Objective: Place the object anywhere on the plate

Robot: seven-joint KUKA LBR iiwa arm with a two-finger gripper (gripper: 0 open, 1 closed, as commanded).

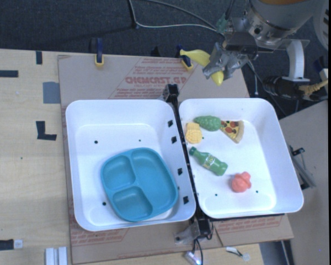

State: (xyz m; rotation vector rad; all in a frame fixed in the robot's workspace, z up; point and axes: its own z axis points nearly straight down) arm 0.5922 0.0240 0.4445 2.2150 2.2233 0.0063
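We find the gripper (219, 70) raised beyond the right bin (265, 115), jaws clenched on a yellow banana (197, 57). The blue plate (138, 184) lies in the left bin (88, 120).

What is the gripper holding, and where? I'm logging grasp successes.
A yellow banana, pinched near its lower end by the gripper, above the right bin's far edge.

Bench (22, 164) bears cardboard sheet (149, 79), two white bins (80, 126) on it.
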